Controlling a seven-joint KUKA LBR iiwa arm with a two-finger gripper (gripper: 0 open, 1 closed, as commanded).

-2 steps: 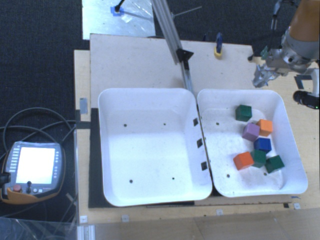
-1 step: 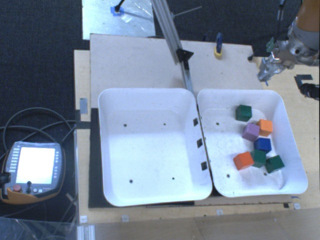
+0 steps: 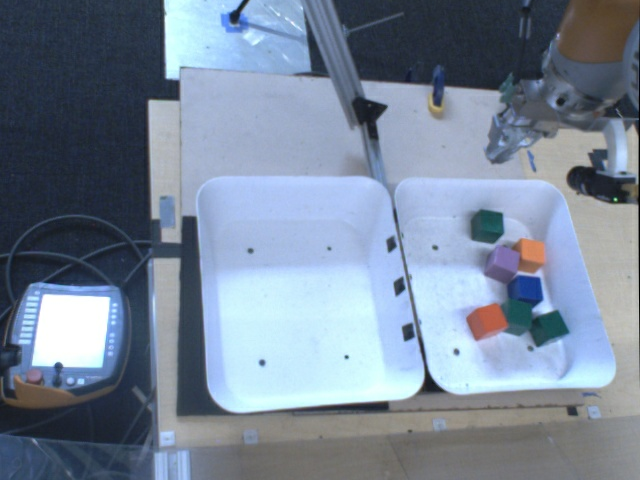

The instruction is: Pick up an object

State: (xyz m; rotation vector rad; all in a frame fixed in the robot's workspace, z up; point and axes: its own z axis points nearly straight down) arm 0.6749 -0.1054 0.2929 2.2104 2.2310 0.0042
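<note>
While the hand (image 3: 507, 140) hung over the table (image 3: 280, 128) just past the right bin's (image 3: 585, 268) far rim, I honestly couldn't tell its state. All seven cubes sat in that bin: green cube (image 3: 487, 225) nearest the hand, then the purple (image 3: 502, 263), orange (image 3: 531, 254) and blue (image 3: 525, 289) ones bunched tight. Left bin (image 3: 215, 268) beside it, a metal pole (image 3: 335, 53) behind.

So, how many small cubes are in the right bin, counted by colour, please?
Green cubes: 3
Orange cubes: 2
Purple cube: 1
Blue cube: 1
Total: 7, all in the shallow white right bin.
</note>
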